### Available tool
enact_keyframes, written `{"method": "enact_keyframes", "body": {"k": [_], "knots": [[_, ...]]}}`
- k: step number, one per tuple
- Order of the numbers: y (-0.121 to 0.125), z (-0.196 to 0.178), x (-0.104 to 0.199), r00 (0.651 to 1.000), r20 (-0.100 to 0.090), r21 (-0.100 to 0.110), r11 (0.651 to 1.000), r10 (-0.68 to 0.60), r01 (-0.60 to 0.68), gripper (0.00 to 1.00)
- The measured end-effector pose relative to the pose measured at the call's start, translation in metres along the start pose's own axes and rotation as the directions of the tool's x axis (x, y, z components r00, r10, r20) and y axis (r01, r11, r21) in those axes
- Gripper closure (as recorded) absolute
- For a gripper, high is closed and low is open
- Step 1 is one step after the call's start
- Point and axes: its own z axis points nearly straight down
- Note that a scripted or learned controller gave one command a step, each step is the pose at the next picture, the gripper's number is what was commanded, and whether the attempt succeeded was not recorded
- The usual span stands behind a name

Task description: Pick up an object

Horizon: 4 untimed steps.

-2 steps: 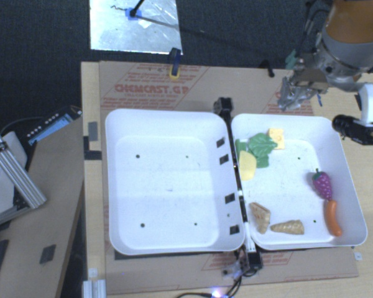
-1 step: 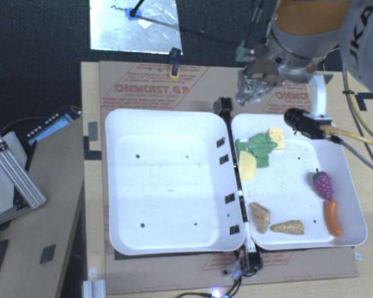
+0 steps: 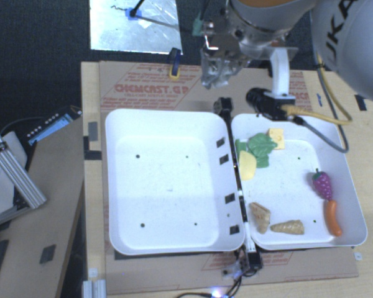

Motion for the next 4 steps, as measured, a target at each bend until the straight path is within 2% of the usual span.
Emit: {"method": "enact_keyframes", "body": {"k": [1,2,3,4], "knots": [[-0.026,-0.087,0.077,1.000,-0.002,-0.001,1.000,0.000,0.000,1.00],[-0.096,-0.082,0.074,1.000,0.003,0.010,1.000,0.006,-0.006,1.00],[-0.100,-0.082,-0.021,1.000,0.005,0.007,1.000,0.020,-0.020,1.00],[-0.086,0.122,0.012,1.000,0.009,0.021,1.000,0.011,-0.011,1.00]]}}
